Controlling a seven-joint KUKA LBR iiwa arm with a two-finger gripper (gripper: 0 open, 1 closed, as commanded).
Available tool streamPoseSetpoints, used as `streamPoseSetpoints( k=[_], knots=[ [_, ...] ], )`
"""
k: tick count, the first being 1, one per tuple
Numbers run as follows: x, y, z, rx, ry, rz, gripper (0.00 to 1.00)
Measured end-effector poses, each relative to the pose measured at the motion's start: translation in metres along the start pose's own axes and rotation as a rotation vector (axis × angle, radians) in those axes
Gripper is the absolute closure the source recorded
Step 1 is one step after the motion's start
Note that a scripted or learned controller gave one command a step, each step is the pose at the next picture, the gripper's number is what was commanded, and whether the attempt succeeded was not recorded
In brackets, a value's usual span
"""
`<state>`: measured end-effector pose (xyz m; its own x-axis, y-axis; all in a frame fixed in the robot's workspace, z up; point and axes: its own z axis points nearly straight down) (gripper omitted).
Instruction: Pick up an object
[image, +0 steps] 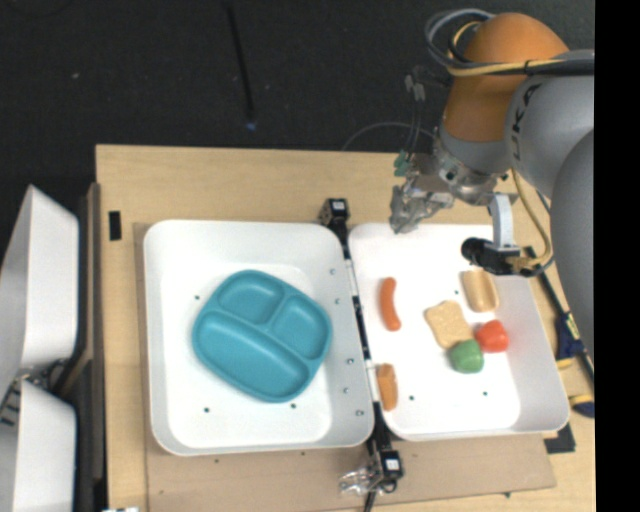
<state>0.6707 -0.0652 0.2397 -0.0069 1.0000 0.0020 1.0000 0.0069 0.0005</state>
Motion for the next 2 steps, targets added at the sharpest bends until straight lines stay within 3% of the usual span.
streamPoseSetpoints(
  k=[2],
  knots=[
    [0.100,-0.008,-0.014,-0.001,0.000,0.000,1.00]
  ],
)
